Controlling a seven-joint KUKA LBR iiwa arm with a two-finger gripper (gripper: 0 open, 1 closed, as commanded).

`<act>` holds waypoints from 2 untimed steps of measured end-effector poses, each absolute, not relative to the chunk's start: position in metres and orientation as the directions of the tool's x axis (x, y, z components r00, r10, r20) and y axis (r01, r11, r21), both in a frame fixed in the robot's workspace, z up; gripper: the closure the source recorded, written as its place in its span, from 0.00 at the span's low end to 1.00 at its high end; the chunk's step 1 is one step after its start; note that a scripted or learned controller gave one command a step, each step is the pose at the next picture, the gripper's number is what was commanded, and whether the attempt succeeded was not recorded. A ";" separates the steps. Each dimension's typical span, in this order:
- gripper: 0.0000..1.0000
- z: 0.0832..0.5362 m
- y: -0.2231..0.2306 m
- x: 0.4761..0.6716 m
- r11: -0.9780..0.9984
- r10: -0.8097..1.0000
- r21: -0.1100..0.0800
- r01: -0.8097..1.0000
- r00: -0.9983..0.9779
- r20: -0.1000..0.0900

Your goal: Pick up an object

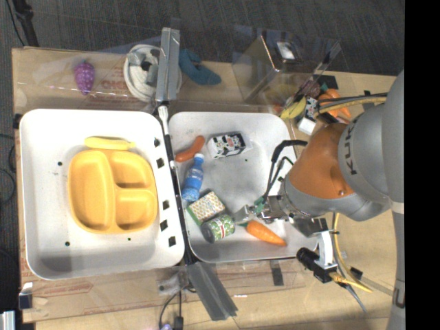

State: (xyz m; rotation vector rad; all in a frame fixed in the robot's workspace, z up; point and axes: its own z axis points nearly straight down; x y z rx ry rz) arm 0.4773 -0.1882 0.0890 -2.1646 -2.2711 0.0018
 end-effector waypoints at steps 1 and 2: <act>1.00 0.095 -0.189 0.478 0.052 0.999 -0.007 0.999 -0.052 0.002; 0.00 0.095 -0.189 0.478 0.052 0.999 -0.007 0.999 -0.052 0.002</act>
